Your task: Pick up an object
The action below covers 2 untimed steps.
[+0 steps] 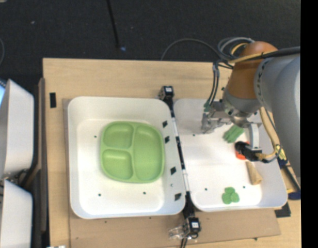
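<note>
My gripper (208, 124) hangs low over the upper middle of the right bin (210, 164), below the orange wrist band. A green ridged object (234, 134) lies just to its right, close beside it. I see nothing between the gripper and the bin floor. Toward the bin's right side lie a small red piece (241, 155) and a tan wooden stick (254, 174). A small green leafy object (231, 195) rests near the bin's front edge.
The left bin (81, 138) holds a light green divided plate (132, 150) in its middle. A ridge with black clips (177, 154) separates the two bins. The arm covers the right bin's upper right corner.
</note>
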{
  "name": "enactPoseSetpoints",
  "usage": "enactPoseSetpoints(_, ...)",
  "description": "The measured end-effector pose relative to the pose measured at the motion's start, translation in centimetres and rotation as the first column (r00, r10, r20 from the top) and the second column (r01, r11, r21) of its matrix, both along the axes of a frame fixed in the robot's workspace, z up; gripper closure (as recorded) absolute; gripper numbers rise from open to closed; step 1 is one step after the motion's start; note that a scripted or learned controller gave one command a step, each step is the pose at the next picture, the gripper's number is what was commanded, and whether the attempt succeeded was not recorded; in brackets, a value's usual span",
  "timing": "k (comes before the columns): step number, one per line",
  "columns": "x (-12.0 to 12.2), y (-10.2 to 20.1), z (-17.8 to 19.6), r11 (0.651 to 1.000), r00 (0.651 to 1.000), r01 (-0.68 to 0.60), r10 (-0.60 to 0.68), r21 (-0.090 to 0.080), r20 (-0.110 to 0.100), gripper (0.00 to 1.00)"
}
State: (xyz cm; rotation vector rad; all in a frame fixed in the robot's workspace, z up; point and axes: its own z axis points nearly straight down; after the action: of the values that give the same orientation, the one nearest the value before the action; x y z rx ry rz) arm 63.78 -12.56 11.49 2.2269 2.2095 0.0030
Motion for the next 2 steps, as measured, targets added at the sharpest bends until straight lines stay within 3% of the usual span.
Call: enactPoseSetpoints(2,-0.6,-0.2,11.2,1.000,1.000,-0.010,0.010,0.000,0.002,1.00)
